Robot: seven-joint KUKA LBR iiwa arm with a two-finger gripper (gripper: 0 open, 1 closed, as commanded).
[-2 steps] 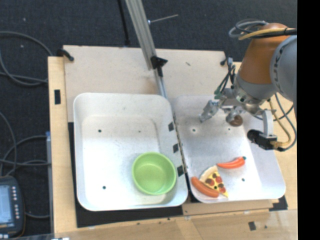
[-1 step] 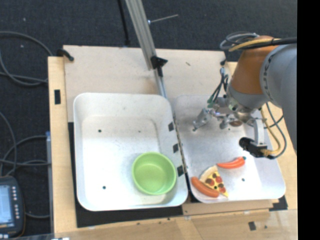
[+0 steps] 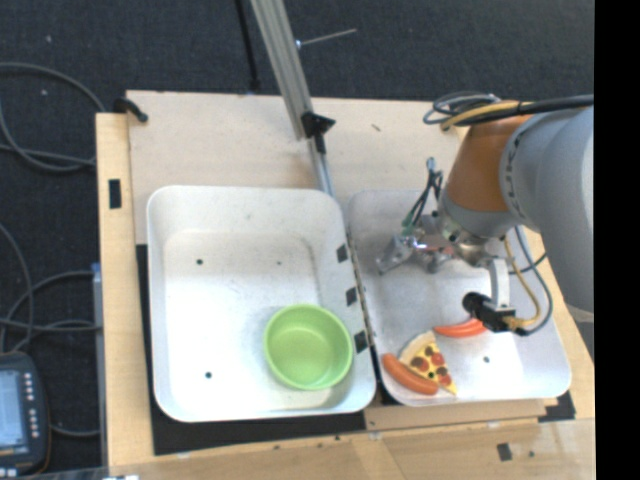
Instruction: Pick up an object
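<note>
My gripper (image 3: 396, 256) hangs low over the upper left part of the right bin (image 3: 530, 373), near the bin's left wall, and nothing shows under it but the bare white floor. A toy pizza slice (image 3: 428, 360) lies at the bin's front. A red sausage (image 3: 408, 375) lies along the pizza's left edge. A short orange-red piece (image 3: 460, 329), like a pepper or a small sausage, lies just behind the pizza. All three sit well in front of and to the right of the gripper. A green bowl (image 3: 308, 345) stands upright in the left bin (image 3: 175, 268), at its front right.
A slanted metal pole (image 3: 290, 68) rises from the bench behind the bins, and its foot meets the gap between them. The grey arm with its orange band (image 3: 480, 173) covers the right bin's back right corner.
</note>
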